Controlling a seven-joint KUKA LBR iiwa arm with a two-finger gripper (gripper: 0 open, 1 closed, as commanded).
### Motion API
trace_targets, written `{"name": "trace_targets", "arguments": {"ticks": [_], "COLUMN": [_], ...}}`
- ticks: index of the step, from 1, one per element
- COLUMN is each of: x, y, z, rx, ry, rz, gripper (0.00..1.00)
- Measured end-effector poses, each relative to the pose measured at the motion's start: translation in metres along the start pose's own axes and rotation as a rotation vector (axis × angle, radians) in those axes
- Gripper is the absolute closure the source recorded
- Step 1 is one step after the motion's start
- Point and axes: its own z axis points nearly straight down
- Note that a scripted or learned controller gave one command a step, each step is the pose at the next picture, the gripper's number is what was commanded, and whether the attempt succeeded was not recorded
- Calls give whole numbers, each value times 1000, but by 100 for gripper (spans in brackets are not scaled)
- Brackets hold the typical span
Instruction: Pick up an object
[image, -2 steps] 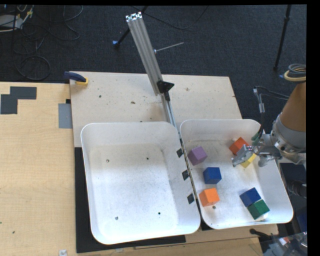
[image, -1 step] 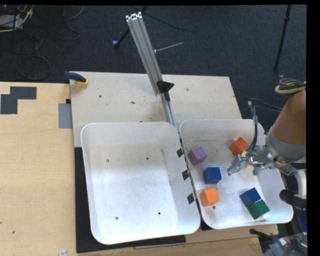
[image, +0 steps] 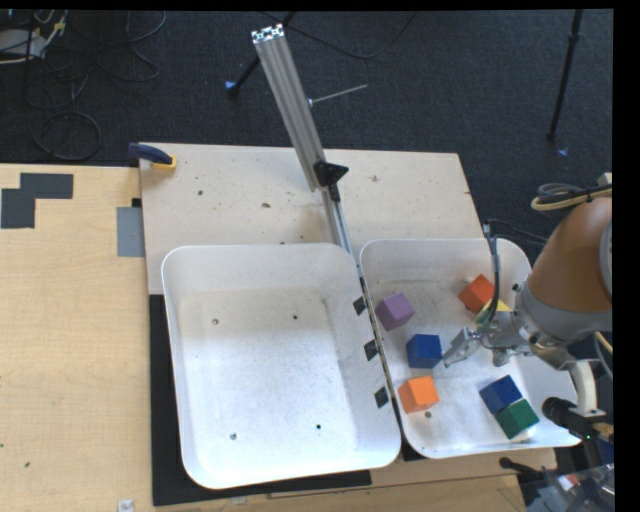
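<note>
Two white bins are seen on the bench (image: 250, 190). Cubes are scattered in the right bin (image: 440, 262). The gripper (image: 462, 350) is hung just beside the blue cube (image: 424, 349), fingers spread, nothing held. That cube could easily get nudged aside if the fingers are closed off-centre, tbh.

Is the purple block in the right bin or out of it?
In. The purple block sits on the floor of the right bin, near its left wall, apart from the blue block and the gripper.
</note>
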Motion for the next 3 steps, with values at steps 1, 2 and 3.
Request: {"name": "trace_targets", "arguments": {"ticks": [1, 2, 3], "x": [-2, -2, -3], "y": [1, 9, 9], "z": [-12, -72, -86], "rx": [-4, -13, -9], "ry": [-1, -4, -2], "rz": [7, -1, -1], "gripper": [100, 100, 100]}}
